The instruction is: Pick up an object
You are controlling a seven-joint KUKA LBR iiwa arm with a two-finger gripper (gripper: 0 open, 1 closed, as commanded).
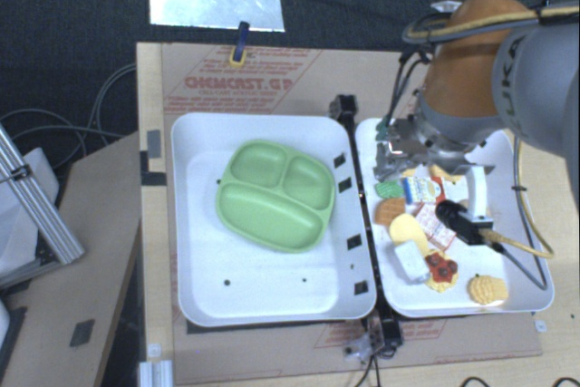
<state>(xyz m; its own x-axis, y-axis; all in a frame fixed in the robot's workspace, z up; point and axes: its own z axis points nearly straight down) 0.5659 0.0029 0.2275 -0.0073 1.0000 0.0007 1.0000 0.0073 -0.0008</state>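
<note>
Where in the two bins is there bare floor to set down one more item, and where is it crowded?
Left bin: wide bare floor between the green plate and the near wall, plus a strip along its left wall. Right bin: crowded; toy food fills its middle, leaving only slim margins.

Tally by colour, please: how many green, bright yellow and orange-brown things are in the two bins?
Green: 2, divided plate, small green piece
Bright yellow: 2, corn cob, yellow lump
Orange-brown: 1, round brown piece
Total: 5
</note>
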